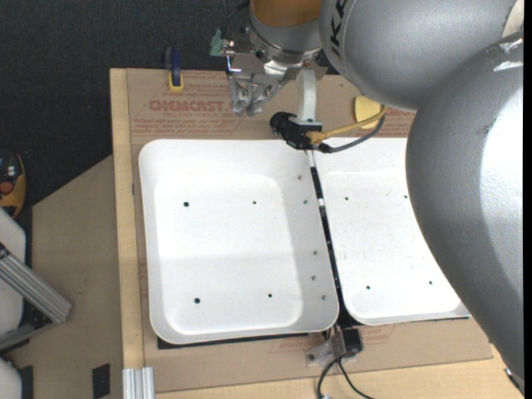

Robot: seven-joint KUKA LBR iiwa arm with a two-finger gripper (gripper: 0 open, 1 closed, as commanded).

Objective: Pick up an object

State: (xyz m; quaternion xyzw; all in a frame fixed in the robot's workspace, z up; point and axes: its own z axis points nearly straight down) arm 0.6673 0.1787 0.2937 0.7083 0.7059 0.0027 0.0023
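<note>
— Looking down through the camera view, where do you put the gripper point(247, 98)?

— At the far edge of the bench, over the brown cardboard sheet point(191, 106) just beyond the left bin point(158, 248), not above either bin's floor. I cannot tell whether it is spread wide or closed narrow, because its metal parts overlap from this angle. I would not call it holding anything.

— And the object to pick up?

— I cannot tell where it is. The left bin's floor reads as plain white with a few small dark dots point(186, 204). The grey arm point(432, 56) covers much of the right bin point(374, 239), so something may lie beneath it. A pale yellow patch point(366, 106) sits on the cardboard just beside the arm, beyond the right bin. What it is, I can't say.

— So what could go wrong from here?

— Mainly a descent that closes on nothing. Going straight down from this spot would probably meet cardboard or the left bin's far rim. A swing toward the right bin crosses the black seam point(326, 223) where the two bins meet, and a low pass could catch there. The blue-and-yellow clamp point(174, 66) stands near the gripper on the cardboard's far edge, so a sideways move that way could strike it.
</note>
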